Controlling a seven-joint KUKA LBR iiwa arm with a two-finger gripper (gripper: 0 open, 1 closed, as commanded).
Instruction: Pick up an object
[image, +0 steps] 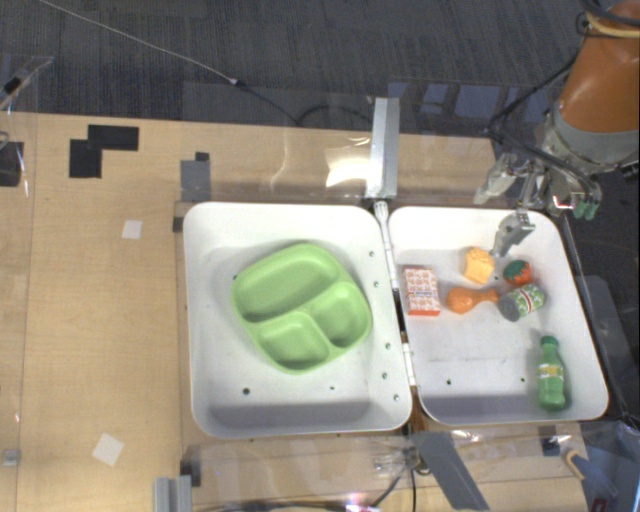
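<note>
My gripper (512, 236) hangs over the far part of the right bin (480, 395), just above and right of a small yellow object (480, 264). Beside that lie a red and green piece (516, 271), a small can (522, 301) and an orange drumstick-shaped toy (466, 299). A pink and white packet (421, 290) lies near the bin's left wall. A green bottle (550, 373) rests at the near right. Nothing shows between the fingers.
The left bin (215, 400) holds a green divided plate (300, 305). A metal post (384, 160) stands behind the seam between the bins. The arm's orange band (603, 80) sits at the upper right.
</note>
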